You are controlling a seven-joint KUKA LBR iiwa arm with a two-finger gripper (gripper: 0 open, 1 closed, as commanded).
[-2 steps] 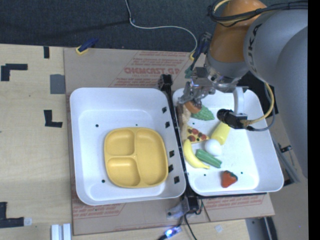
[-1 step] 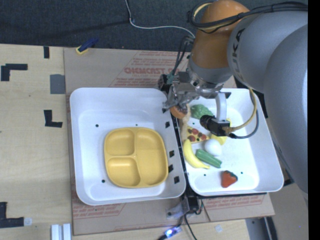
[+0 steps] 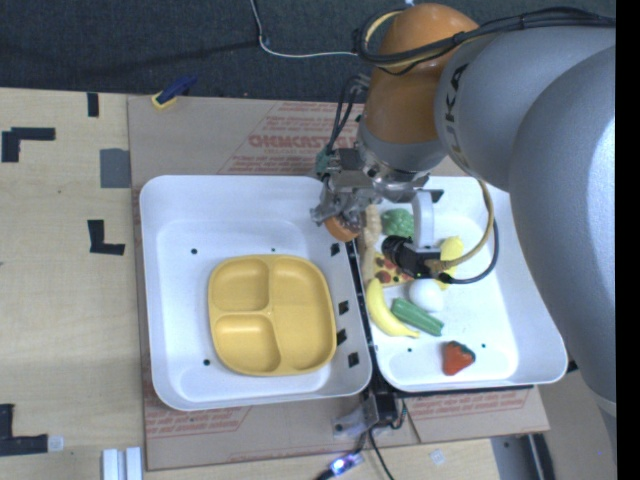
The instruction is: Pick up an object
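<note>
Writing: red printed letters run across the brown cardboard sheet [image 3: 280,138] behind the two bins; they look upside down from this camera and I cannot read them. My grey arm [image 3: 540,118] shows some dark letters near the orange band, also not readable.
Object look: an orange rounded thing [image 3: 342,230], small, maybe a toy fruit; most of it is hidden under my metal parts.
Object place: it sits at the far end of the border between the left bin [image 3: 165,268] and the right bin [image 3: 520,338], touching or just over the rims.
My gripper: my gripper [image 3: 340,206] hangs directly above the orange thing, very near to it.
My jaws: I cannot tell if they are spread or pressed together, and I cannot see the orange thing between them.
Right bin things: a banana [image 3: 380,313], a green long piece [image 3: 418,318], a white ball [image 3: 426,293], a red strawberry shape [image 3: 458,358], a green piece [image 3: 397,222] and a yellow piece [image 3: 452,249].
Left bin thing: a yellow divided plate [image 3: 270,314] lies flat in the middle.
</note>
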